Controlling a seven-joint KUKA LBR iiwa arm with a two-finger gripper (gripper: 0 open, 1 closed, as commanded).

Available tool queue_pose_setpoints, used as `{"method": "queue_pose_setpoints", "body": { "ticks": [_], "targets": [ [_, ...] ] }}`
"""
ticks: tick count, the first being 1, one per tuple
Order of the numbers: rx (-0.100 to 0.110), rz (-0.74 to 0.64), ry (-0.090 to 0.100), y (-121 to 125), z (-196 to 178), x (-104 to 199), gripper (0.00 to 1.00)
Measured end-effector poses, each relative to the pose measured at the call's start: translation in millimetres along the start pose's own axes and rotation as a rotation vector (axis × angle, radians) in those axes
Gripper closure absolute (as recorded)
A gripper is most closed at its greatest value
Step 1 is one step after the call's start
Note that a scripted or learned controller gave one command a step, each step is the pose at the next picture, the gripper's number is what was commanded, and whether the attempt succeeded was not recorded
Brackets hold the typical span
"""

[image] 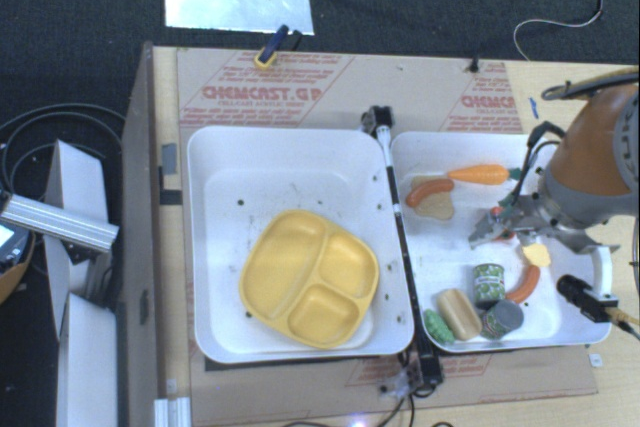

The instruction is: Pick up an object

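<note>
The claw (487,230) is hanging low over the middle of the right bin (420,265), and whether it is spread or pressed together I cannot tell. Toy foods are lying around it: a carrot (480,175) and a sausage (430,188) toward the far wall, a green can (488,282) nearer the front. A yellow divided plate (308,277) is sitting in the left bin (230,185) on the surface (330,85).

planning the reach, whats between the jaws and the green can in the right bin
In the camera view, only bare white bin floor lies between the gripper and the green can. A yellow piece and a sausage sit off to the right.
</note>
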State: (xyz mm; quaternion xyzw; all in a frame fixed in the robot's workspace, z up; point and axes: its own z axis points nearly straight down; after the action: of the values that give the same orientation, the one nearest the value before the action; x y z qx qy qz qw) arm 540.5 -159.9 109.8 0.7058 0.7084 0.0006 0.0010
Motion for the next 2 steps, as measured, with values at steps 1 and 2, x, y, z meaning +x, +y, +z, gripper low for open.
{"method": "queue_pose_setpoints", "body": {
  "ticks": [1,2],
  "targets": [
    [0.0,0.0,0.0,29.3,25.7,-1.8,0.0],
    [0.002,0.002,0.001,-8.7,25.9,-2.1,0.0]
  ]
}}
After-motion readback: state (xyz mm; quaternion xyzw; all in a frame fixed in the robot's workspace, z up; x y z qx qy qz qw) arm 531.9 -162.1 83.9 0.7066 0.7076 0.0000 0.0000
